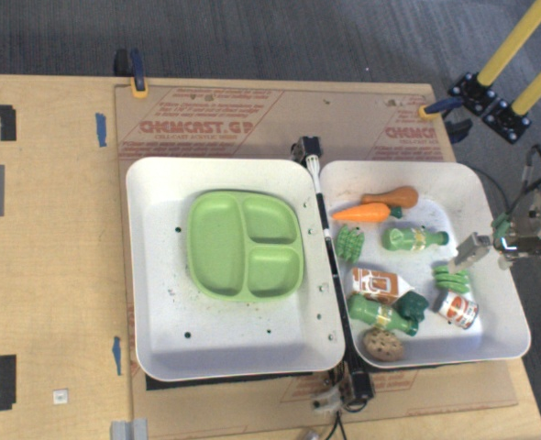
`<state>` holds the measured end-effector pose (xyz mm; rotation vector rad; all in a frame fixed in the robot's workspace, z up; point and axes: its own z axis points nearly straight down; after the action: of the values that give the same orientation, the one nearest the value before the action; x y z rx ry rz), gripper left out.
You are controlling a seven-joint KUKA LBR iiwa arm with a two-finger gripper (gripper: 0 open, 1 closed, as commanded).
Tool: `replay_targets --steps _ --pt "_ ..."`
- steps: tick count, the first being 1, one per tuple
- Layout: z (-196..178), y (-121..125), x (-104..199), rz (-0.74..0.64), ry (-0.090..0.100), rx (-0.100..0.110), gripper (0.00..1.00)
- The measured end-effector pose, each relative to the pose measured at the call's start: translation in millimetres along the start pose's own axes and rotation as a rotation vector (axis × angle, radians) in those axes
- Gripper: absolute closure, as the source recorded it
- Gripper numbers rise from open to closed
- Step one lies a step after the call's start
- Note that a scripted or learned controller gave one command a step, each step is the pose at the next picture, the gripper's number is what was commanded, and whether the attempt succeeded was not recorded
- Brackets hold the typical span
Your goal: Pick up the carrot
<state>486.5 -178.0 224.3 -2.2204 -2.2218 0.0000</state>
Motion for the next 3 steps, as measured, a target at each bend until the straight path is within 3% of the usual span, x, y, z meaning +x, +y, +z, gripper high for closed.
replay_targets --steps 1,2,3 --pt "32 96 45 0.372 0.000 0.000 0.00" --pt "131 152 77 0.469 -0.001 -0.001 0.00" --pt "134 108 83 0.549 0.002 -0.013 0.00"
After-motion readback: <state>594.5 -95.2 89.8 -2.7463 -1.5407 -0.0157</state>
